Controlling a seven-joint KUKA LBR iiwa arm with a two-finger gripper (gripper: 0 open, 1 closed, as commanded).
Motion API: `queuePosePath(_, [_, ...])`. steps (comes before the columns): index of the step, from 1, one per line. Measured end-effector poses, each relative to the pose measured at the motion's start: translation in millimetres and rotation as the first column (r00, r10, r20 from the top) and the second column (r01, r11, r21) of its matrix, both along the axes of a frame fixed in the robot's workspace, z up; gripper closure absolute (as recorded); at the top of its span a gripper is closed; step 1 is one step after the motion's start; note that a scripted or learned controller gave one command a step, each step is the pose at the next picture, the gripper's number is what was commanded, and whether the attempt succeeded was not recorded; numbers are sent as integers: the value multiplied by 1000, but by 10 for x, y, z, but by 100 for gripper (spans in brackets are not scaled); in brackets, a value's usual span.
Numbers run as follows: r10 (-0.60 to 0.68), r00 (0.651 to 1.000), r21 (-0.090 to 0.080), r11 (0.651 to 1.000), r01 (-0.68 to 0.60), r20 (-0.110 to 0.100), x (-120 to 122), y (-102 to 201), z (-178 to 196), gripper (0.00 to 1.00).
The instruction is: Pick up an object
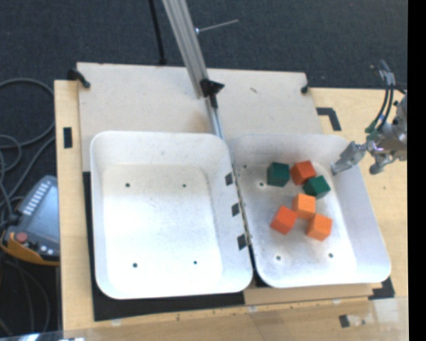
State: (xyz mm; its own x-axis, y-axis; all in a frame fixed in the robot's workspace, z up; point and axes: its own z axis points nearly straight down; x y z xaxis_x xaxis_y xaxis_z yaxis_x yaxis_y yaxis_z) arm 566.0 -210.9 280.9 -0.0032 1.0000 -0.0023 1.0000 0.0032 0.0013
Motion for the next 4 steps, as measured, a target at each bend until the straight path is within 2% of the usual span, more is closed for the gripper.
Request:
queuePosePath(1, [0, 1000, 0, 1000, 0, -2, 231, 269, -1479, 0])
queuePosePath(2, [-4, 1000, -1, 1000, 4, 6, 247, 249, -1321, 100])
queuePosePath(3, [-5, 1000, 0, 1000, 5, 5, 245, 251, -1327, 0])
queuePosePath(4, [-5, 1000, -4, 1000, 5, 6, -201, 367, -1828, 0])
